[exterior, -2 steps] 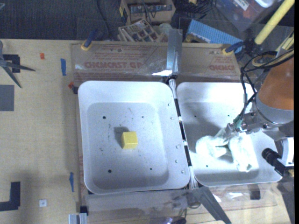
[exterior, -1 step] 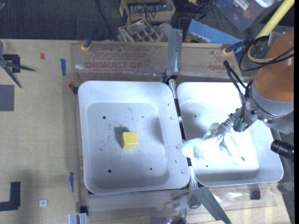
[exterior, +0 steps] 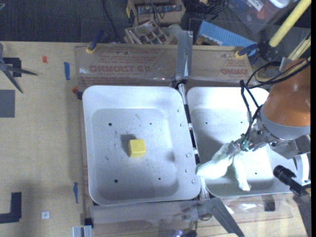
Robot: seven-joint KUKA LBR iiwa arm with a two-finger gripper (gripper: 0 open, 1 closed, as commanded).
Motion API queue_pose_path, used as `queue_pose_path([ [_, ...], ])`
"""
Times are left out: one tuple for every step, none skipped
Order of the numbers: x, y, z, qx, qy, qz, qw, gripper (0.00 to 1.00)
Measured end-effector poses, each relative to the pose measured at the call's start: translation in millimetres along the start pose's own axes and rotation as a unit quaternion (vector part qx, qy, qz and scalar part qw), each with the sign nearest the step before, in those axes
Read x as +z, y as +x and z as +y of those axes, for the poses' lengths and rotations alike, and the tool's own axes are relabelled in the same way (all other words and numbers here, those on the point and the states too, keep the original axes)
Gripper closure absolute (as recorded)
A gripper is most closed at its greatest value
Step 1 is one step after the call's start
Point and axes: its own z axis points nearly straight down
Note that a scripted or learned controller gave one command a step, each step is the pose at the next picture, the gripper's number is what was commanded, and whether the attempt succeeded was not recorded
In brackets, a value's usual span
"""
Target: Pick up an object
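Note:
A white cloth (exterior: pixel 221 164) lies in the right bin (exterior: pixel 217 102), its lower left end draped over the rim between the two bins. Its upper end is drawn up into a peak at my gripper (exterior: pixel 243 145), which is shut on it near the bin's middle. A second tail of the cloth hangs down toward the bin's front edge. A small yellow block (exterior: pixel 137 148) sits alone near the middle of the left bin (exterior: pixel 98 132), far from the gripper.
The arm's orange band (exterior: pixel 291 105) hangs over the right bin's right side. Cardboard (exterior: pixel 128 65) lies behind both bins. Tools and blue tape marks sit on the wooden bench (exterior: pixel 34 147) at the left.

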Motion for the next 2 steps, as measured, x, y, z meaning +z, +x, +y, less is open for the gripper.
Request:
queue_pose_path([
  [11, 12, 5, 0.307, 0.000, -0.001, 0.9516, 1.00],
  [15, 0, 10, 0.404, 0.000, -0.001, 0.9150, 1.00],
])
